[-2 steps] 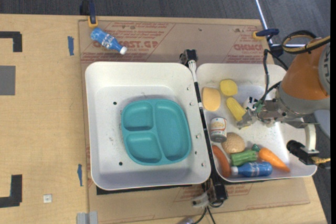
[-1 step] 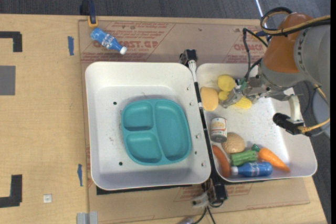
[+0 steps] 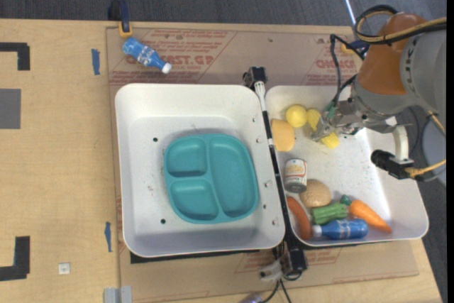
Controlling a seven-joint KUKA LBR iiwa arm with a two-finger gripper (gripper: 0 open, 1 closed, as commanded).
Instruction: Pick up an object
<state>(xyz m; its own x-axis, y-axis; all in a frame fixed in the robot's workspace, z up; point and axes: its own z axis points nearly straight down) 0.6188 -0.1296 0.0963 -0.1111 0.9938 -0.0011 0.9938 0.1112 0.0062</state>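
Observation:
My gripper [image 3: 332,127] is low in the right bin [image 3: 397,184], near its back, reached in from the right. A small yellow block [image 3: 330,141] shows just under and in front of it, touching or very close. A yellow lemon [image 3: 296,115] and another small yellow piece [image 3: 313,120] lie just to its left. A pale orange piece [image 3: 281,135] rests against the bin's left wall. Toward the front lie a small can [image 3: 295,174], a tan lump [image 3: 317,192], a green vegetable [image 3: 330,212], a carrot [image 3: 369,216], a blue bottle [image 3: 342,229] and a red-orange sausage shape [image 3: 299,216].
The left bin [image 3: 135,152] holds a teal divided plate [image 3: 211,177]. A second small blue bottle [image 3: 145,55] lies on the bench behind the left bin. A black clamp [image 3: 254,76] sits where the bins meet at the back. The arm's body and cables [image 3: 404,67] overhang the right bin's back right.

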